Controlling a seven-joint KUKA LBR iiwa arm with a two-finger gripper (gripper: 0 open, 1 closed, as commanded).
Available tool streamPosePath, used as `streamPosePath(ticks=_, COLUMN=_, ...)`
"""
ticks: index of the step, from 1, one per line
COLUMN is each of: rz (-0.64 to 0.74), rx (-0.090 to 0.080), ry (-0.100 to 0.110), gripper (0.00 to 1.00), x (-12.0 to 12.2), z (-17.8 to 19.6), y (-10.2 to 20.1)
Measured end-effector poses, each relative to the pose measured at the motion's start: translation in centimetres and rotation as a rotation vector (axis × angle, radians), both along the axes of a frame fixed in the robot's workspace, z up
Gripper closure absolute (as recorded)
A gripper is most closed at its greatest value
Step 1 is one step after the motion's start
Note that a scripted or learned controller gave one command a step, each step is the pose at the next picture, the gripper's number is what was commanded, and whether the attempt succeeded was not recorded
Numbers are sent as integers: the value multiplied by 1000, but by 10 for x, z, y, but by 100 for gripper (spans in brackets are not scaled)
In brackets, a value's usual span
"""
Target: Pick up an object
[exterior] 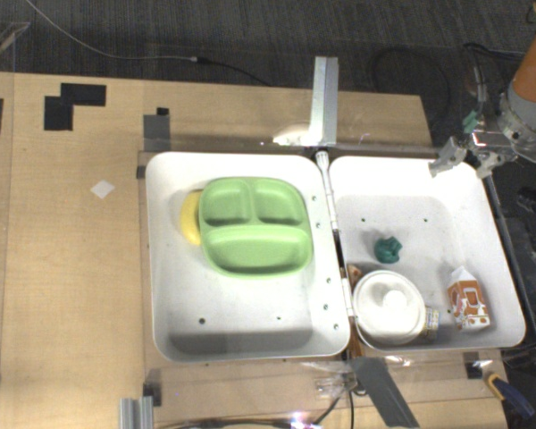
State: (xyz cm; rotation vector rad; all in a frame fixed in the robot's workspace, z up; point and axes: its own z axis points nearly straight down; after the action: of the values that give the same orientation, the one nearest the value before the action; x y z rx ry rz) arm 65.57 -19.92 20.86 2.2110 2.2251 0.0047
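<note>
The arm is seen at the upper right, with the gripper [454, 155] poised over the far right corner of the right bin [429, 206], well apart from anything that could be lifted. Nothing has been picked yet, so the step in hand is judged to be the approach.

Candidates are laid out along the near side of that bin: a small green object [389, 249] lying alone on open floor, a white bowl [389, 304] tucked into the near left corner, and a small orange-and-white carton [466, 301] near the right wall, with a small thing lying between bowl and carton (too small to be named). In the left bin [170, 239] a green divided plate [253, 224] is set over something yellow [189, 218].

For a clean pick, the green object would probably be the best choice, since free space is left all around it; the descent should be centred over it and kept clear of the bowl's rim. The carton, close to the wall, looks the riskier target.

As for the fingers, their spread cannot be told from this slant; nothing is seen between them, and nothing is seen to be touched
</note>
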Motion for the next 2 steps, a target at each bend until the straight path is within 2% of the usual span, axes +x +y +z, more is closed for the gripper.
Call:
streamPosePath(ticks=1, rz=217, rx=1, ry=2, gripper=0, x=-61, z=-105, y=102)
streamPosePath(ticks=2, rz=220, rx=-1, ry=-3, gripper=0, x=15, z=-21, y=137)
